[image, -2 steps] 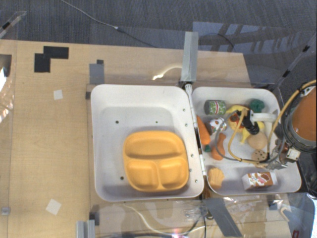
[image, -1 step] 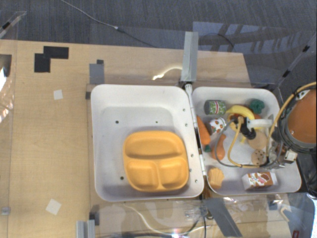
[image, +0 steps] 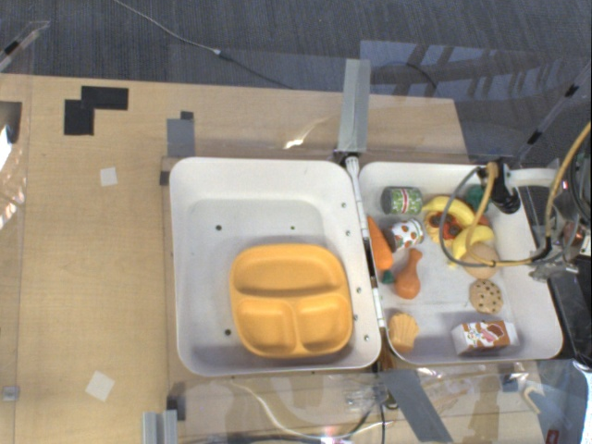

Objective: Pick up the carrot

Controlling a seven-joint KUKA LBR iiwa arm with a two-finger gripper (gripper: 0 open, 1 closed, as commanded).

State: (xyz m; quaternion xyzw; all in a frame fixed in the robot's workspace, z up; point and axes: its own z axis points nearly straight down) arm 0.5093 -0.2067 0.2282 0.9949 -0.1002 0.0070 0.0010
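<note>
I see the carrot (image: 379,246) lying lengthwise against the left wall of the right bin (image: 551,339), at about 9 o'clock within it, just beside a chicken drumstick (image: 410,276). My arm comes in from 3 o'clock, hanging low over the bin's right rim, and the tool (image: 560,252) sits at that edge among cables; I cannot tell how it stands. It is well apart from the carrot. A yellow divided plate (image: 290,299) rests in the left bin (image: 199,192) on the tabletop (image: 83,276).

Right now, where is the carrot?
The carrot lies in the right bin, along its left wall, just left of the drumstick.
</note>
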